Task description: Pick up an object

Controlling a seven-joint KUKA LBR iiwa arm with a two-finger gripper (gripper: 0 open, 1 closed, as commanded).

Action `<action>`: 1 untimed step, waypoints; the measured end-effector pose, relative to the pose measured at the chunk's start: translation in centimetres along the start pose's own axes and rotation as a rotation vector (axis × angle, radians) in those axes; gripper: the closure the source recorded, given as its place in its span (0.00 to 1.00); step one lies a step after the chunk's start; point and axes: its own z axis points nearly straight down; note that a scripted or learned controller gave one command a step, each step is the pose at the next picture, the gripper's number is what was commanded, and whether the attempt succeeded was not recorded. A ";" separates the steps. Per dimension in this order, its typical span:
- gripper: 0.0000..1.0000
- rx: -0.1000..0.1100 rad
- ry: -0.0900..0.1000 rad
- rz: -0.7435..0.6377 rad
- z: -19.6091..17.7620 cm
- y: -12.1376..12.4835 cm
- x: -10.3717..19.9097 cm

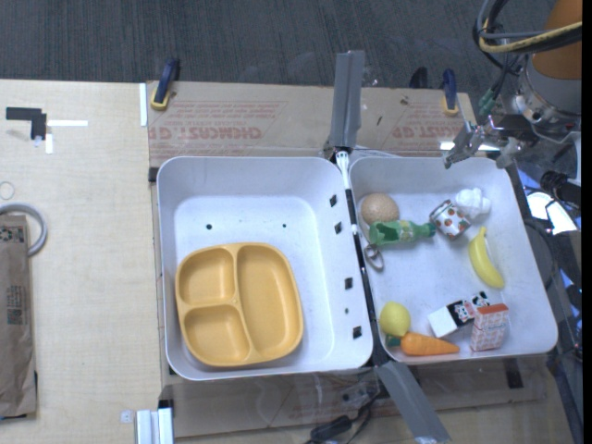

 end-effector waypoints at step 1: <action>0.00 0.000 0.000 -0.041 12.1 -0.9 -1.9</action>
